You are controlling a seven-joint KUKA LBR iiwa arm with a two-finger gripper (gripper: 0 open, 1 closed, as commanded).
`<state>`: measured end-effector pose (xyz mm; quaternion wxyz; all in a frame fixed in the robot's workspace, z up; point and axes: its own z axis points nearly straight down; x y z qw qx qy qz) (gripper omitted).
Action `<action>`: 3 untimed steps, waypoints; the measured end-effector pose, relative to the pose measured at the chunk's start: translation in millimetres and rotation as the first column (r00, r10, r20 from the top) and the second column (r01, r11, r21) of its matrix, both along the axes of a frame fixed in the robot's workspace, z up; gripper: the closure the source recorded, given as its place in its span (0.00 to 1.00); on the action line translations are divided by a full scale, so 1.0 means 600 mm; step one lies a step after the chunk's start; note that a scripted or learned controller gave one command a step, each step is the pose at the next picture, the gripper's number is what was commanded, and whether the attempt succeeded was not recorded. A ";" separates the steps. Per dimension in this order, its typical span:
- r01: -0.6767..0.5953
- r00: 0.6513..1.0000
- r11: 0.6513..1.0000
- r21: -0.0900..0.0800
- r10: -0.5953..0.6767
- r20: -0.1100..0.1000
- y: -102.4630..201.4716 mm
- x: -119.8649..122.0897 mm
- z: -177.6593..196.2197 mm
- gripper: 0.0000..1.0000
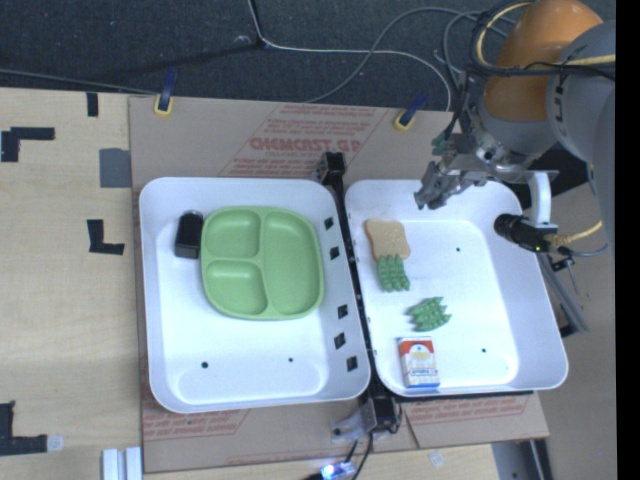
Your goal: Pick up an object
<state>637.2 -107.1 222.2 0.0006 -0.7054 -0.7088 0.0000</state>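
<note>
While hovering at the right bin's far edge — gripper (432, 194), grip unclear, perhaps empty — sponge (386, 236) nearby.

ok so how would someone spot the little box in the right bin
Look in the right bin, along its left side, where four things lie in a row. The box is the nearest, by the front rim: flat, white with red, unlike the green pieces beyond it.

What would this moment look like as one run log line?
gripper: over right bin's far edge, holding nothing | right bin: sponge, two green pieces, small box | left bin: green tray
</note>
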 end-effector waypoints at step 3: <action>-0.003 1.000 1.000 0.001 0.003 -0.002 0.278 -0.062 -0.014 1.00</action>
